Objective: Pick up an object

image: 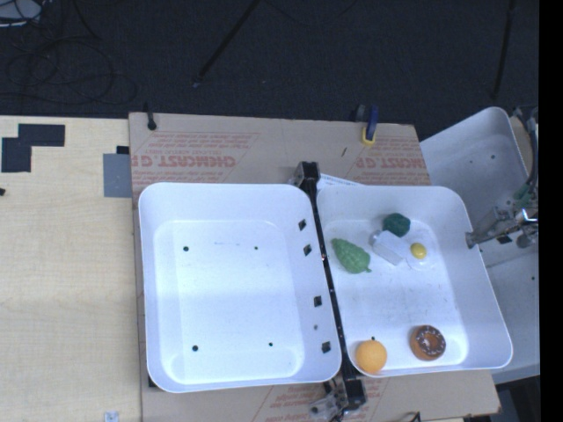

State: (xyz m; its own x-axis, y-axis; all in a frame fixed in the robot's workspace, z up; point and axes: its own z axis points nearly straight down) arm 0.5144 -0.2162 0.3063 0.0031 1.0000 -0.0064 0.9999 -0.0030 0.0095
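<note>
White right bin (475, 323) holds every object untouched, orange ball (371, 356), donut (428, 342), green leafy toy (351, 257), so we judge nothing picked yet; pincer (515, 222) sits at the right edge, grip state unreadable.

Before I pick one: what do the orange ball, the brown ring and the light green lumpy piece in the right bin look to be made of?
Orange ball: likely smooth plastic or foam, matte, with even colour. Brown ring: looks like a toy doughnut, probably plastic or rubber, with a speckled top; too small to be sure. Green lumpy piece: textured, dull surface, possibly soft plastic or fabric.
</note>
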